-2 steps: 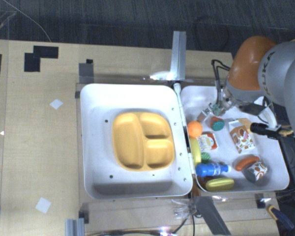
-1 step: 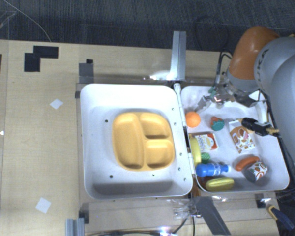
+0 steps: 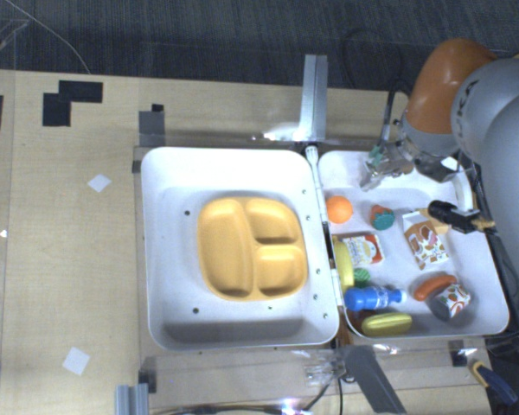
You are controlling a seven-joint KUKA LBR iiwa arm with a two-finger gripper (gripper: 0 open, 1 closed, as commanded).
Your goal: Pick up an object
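The gripper (image 3: 382, 168) is seen above the right bin (image 3: 493, 305), near an orange ball (image 3: 339, 208); whether it is open or closed cannot be told.

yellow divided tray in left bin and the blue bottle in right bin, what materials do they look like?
Yellow divided tray: looks like moulded plastic, matte to satin; one even colour, soft rounded compartment edges, only faint sheen. Blue bottle: probably glossy plastic; bright highlights along its body, lying on its side. Too small to rule out a toy replica. Both bins, e.g. the left bin, look like smooth white plastic.
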